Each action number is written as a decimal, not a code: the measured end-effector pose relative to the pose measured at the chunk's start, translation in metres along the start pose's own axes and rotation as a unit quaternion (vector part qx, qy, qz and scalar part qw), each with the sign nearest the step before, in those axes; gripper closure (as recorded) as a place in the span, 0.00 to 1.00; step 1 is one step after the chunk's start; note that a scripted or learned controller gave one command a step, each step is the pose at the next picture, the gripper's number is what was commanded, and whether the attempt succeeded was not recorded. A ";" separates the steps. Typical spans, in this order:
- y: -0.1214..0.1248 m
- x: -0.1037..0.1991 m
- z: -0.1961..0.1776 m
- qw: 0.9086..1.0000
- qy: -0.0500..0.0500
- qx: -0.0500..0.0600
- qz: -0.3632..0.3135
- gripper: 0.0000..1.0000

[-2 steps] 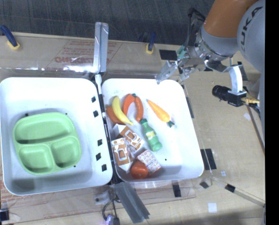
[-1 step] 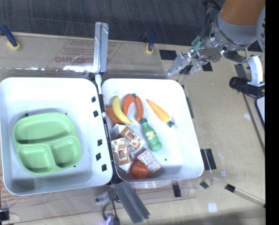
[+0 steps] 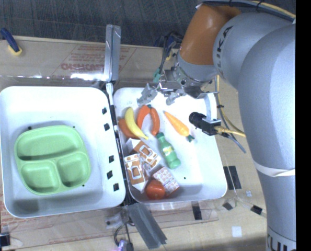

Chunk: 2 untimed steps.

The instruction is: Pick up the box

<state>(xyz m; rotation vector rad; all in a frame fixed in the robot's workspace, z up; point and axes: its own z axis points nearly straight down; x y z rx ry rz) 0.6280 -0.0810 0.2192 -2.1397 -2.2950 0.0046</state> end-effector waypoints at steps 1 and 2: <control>-0.010 -0.032 0.022 0.994 0.000 0.000 0.106 0.00; -0.082 -0.005 0.076 0.982 0.000 0.001 0.189 0.00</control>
